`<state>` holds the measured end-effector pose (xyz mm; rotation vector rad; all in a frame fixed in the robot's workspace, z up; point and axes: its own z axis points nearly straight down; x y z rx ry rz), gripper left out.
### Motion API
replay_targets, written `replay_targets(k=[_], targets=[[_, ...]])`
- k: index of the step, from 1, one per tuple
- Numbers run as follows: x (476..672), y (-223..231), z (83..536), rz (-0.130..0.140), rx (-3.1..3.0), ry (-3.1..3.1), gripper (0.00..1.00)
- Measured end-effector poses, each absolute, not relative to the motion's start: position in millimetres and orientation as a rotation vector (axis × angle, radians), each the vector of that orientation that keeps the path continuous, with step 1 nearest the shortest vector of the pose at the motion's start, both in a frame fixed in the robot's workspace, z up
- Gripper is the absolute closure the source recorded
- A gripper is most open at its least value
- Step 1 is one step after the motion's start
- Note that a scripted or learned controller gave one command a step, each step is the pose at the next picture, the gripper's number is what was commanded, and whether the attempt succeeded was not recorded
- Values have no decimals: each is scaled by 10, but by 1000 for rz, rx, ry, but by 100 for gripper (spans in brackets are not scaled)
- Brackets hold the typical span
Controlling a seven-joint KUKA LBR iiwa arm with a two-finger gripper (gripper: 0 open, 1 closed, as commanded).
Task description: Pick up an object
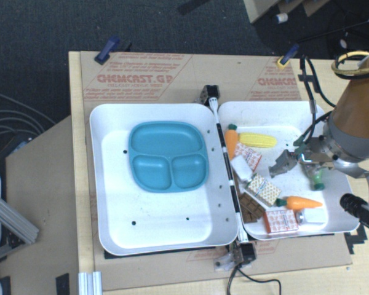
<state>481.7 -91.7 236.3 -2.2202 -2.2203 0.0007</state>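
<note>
Gripper (pixel 285 162) sits low in the right bin (pixel 258 110), fingers spread apart w/ nothing between them, over bare floor in the bin's middle. Just left: a red-and-white packet (pixel 247 160) and a checkered box (pixel 264 190). Far side: corn cob (pixel 257 141), w/ a carrot (pixel 231 141) at the left wall. Near side: 2nd carrot (pixel 302 202), a red box (pixel 280 221), a brown bar (pixel 251 206). Left bin (pixel 107 183) holds a blue divided plate (pixel 168 155).

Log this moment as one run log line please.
pincer: low in right white bin | nothing visibly held | yellow toy corn cob beside | blue divided plate: left bin
</note>
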Motion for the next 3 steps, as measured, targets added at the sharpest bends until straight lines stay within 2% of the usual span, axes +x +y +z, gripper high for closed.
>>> replay_targets(k=[1, 2, 3], targets=[[4975, -1232, 1302, 2, -2220, -2219, 0], [5799, -1478, 844, 0, -2222, -2221, 0], [6588, -1260, 838, 7, -2216, -2218, 0]])
